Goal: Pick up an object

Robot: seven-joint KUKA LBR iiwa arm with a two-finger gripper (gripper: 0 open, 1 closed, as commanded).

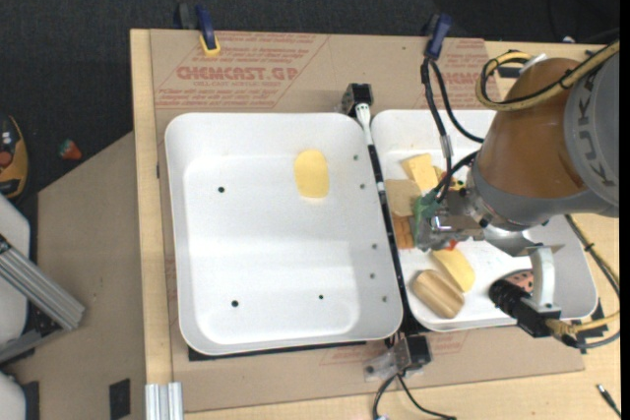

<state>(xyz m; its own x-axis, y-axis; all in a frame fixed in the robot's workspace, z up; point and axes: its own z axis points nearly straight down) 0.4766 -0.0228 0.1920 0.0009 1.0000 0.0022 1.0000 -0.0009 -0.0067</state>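
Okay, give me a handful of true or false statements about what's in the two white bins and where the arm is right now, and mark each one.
1. A pale yellow oval piece lies in the left bin. True.
2. The arm's gripper is over the left bin. False: it is over the right bin, near its left wall.
3. A tan block lies near the front of the right bin. True.
4. The yellow oval piece touches the tan block. False: they lie in different bins, well apart.
5. A blue clamp sits at the back edge of the board. True.
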